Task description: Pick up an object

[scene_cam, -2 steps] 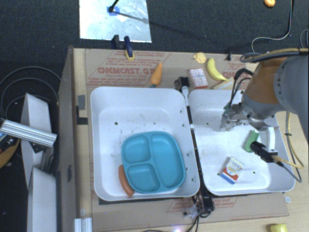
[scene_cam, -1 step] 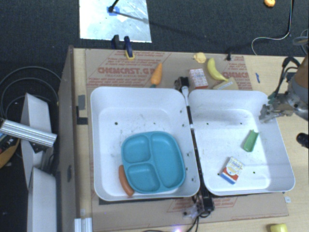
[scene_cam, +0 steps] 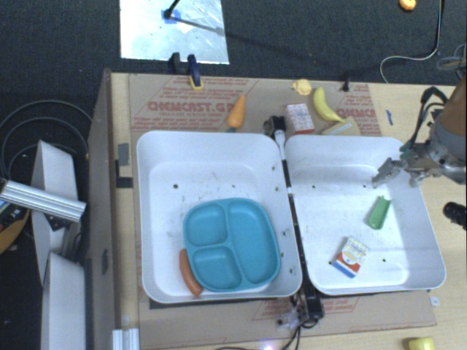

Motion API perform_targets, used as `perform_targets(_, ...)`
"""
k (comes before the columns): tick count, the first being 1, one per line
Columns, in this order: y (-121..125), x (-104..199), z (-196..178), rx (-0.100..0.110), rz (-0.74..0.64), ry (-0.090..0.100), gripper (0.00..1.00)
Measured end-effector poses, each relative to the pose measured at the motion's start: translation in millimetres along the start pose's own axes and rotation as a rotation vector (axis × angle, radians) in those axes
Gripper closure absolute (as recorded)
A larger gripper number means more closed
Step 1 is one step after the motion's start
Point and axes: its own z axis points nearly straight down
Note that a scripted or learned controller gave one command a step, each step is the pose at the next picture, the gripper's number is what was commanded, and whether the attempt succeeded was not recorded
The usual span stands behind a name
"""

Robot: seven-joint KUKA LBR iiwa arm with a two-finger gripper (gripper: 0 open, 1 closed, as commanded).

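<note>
My gripper (scene_cam: 399, 176) hangs over the right bin's (scene_cam: 328, 166) far right part, at the end of the grey arm coming in from the right. Its two fingers stand apart and open, with nothing between them. A small green object (scene_cam: 379, 213) lies in the right bin just below and left of the gripper, apart from it. A little white carton with orange and blue print (scene_cam: 351, 257) lies nearer the bin's front. In the left bin (scene_cam: 168, 159) sit a blue divided plate (scene_cam: 230, 243) and an orange sausage (scene_cam: 190, 272) by the plate's left edge.
On the cardboard behind the bins lie a carrot (scene_cam: 236, 112), a small box (scene_cam: 300, 118), a banana (scene_cam: 325, 106) and a small yellow piece (scene_cam: 302, 87). A black clamp (scene_cam: 278, 127) sits at the bins' shared far corner. Cables run at the right.
</note>
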Motion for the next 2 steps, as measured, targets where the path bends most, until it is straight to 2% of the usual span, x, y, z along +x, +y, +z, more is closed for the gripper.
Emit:
perform_targets(1,-5,0,62,0.006,0.001,0.002,0.0)
perform_targets(2,-28,0,99,0.004,0.002,0.002,0.0)
